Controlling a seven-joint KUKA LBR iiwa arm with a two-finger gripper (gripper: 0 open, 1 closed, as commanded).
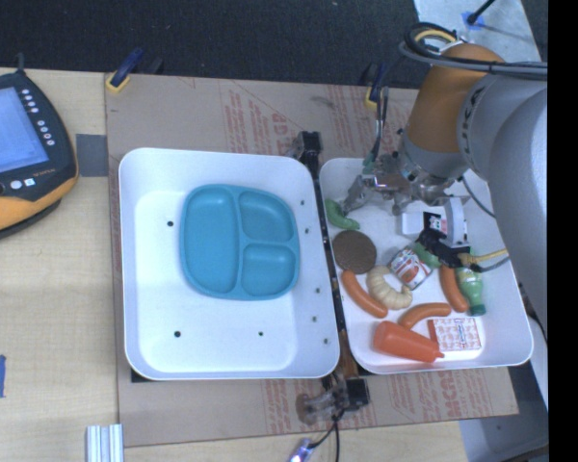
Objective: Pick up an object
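Hovering over the far end of the right bin [501,349], the gripper [383,192] is spreading its fingers apart, gripping nothing. The green pod [341,216] is lying just left of and below it, nearly touching the left fingertip, its long axis running diagonally toward the gripper, apparently the nearest target.
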